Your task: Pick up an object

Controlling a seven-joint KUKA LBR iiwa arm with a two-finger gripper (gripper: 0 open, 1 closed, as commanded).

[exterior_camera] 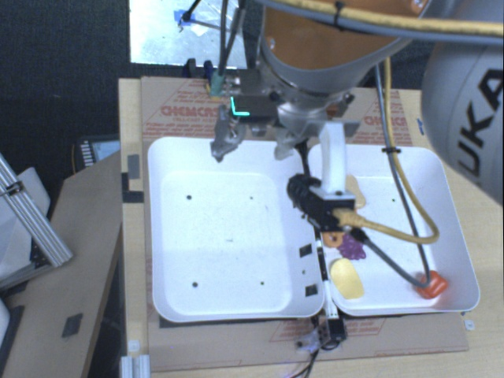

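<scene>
Above the left bin's [169,235] far rim, at twelve o'clock: claw [250,146], fingers spread, nothing between them. Right bin [449,211], three o'clock of claw: yellow object [346,279], purple object [352,247], orange object [431,284], tan object [354,193]. Both bins rest on cardboard-covered surface [177,105].

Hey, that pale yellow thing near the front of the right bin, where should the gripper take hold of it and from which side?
Probably straight down from above, closing across the narrow middle of the pale yellow object. It lies flat, an elongated oval. It sits close to the right bin's left wall, so a side approach looks cramped.
</scene>
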